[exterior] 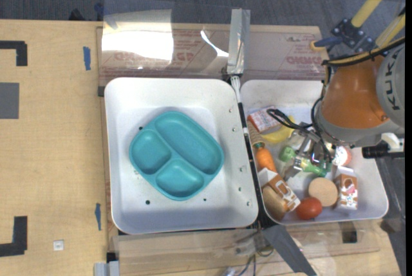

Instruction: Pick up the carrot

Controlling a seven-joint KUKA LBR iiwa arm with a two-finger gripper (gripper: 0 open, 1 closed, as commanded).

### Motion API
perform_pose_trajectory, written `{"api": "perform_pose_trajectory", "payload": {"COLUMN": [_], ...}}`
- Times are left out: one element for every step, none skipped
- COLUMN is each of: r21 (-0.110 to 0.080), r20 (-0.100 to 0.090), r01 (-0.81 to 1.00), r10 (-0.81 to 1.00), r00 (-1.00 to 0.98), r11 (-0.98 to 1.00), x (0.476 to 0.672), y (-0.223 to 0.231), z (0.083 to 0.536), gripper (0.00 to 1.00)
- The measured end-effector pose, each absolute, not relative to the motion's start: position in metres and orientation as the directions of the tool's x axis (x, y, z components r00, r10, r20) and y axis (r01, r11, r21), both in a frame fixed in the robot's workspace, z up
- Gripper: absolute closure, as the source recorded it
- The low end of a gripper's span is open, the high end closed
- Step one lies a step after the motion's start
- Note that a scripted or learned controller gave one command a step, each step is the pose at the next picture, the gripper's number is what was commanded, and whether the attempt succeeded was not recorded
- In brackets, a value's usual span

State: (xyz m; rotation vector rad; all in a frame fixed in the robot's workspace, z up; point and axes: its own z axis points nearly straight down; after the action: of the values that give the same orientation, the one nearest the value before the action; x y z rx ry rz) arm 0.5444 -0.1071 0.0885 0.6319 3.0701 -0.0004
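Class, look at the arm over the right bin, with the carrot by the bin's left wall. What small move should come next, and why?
Probably a short shift toward the left wall, to bring the gripper above the carrot. The gripper hovers over the middle of the right bin, beside the carrot rather than over it, and the carrot lies apart from it among other food.

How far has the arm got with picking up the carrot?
Done: the grey arm with the orange band has its two-finger gripper low in the right white bin, among the toy food. In hand: nothing that I can make out. Left: the small orange carrot lies at the bin's left wall, beside the gripper, so grasping and lifting remain. The teal divided plate sits in the left bin.
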Motion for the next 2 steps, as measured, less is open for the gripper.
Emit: {"api": "perform_pose_trajectory", "payload": {"r21": [0.0, -0.002], "r20": [-0.011, -0.01], "r01": [0.402, 0.08], "r10": [0.402, 0.08], "r00": [-0.916, -0.997], "r11": [0.916, 0.997], "x": [0.548, 0.605], "y": [-0.095, -0.181], "z": [0.089, 0.087], "gripper": [0.0, 0.0]}}
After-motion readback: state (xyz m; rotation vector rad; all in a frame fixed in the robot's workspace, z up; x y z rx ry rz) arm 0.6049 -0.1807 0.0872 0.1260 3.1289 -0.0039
